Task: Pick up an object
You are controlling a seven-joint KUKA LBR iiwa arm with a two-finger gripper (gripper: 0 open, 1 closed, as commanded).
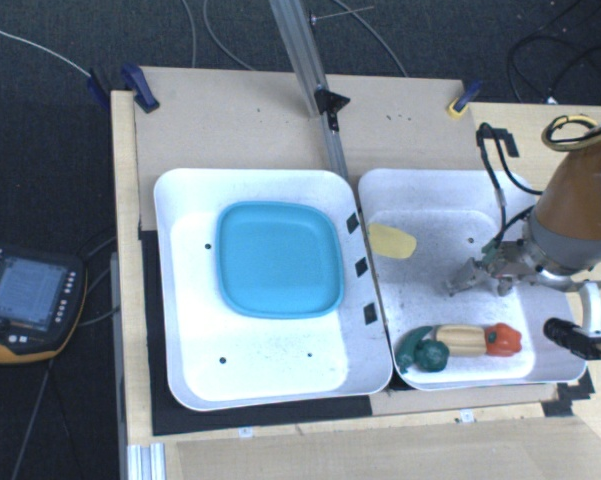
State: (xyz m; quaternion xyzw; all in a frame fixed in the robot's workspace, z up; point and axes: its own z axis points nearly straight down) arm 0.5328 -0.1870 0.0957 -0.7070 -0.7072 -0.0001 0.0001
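Note:
In the right bin [450,203], a flat yellow piece [392,240] lies near the left wall. Along the bin's front wall lie a dark green round object [423,352], a tan wooden cylinder [461,339] and a red object [503,339], touching in a row. My gripper [467,278] hangs low over the middle of this bin and points left. It is open with nothing between its fingers. It stands above the row of objects and to the right of the yellow piece, apart from both.
The left bin [185,298] holds a blue square plate [279,259]. A metal rail [302,38] slants down to the divide between the bins. Black cables [495,168] loop over the right bin's far right. A handheld control pendant [25,298] lies off the bench at the left.

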